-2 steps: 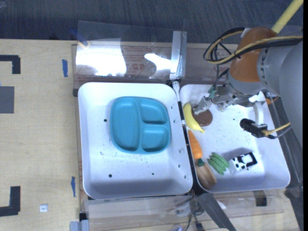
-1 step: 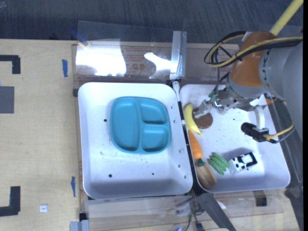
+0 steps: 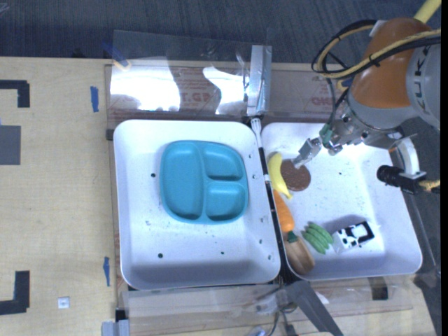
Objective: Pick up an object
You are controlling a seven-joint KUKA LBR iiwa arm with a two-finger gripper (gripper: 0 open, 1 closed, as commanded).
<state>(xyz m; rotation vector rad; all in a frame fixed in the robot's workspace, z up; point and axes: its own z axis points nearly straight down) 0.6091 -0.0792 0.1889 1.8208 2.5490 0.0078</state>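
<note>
Claw (image 3: 305,154): grip state unclear, tip over brown disc (image 3: 297,178) | flat, round, beside banana (image 3: 278,174)

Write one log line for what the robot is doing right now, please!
gripper: over brown disc, right bin | grasp: none seen | nearby: banana, carrot | left bin: blue tray

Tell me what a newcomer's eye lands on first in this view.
The blue divided tray stands out, lying alone in the left bin. Next comes the arm's orange band at upper right, with the gripper down in the right bin just above a brown disc beside a banana.
</note>
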